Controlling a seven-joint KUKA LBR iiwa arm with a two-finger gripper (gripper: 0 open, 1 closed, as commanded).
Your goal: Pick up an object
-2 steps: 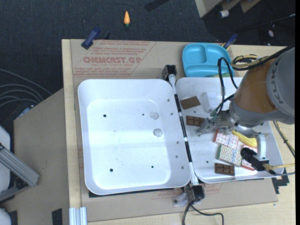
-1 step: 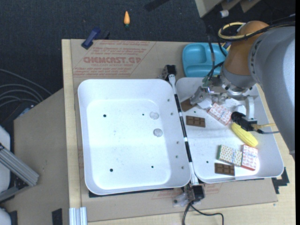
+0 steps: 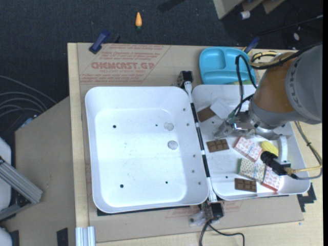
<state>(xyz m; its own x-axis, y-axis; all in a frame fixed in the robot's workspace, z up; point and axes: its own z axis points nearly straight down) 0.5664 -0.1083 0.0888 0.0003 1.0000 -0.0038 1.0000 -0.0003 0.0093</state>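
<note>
Gripper [image 3: 229,126] low over right bin [image 3: 221,170], open or closed cannot be told, brown tile [image 3: 218,145] just near of it, patterned packets [image 3: 247,148] to its right, left bin [image 3: 133,158] holding two small discs [image 3: 172,145]

The arm [image 3: 300,86] runs off the picture's right edge, covering part of the right bin [image 3: 256,192] behind the end effector [image 3: 229,127]. Two grey specks [image 3: 172,145] left of it are too small to name.

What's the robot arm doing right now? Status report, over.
Gripper low in right bin, grasp unclear. Nearest: brown square, patterned box, both lying loose. Arm hides part of bin.
</note>
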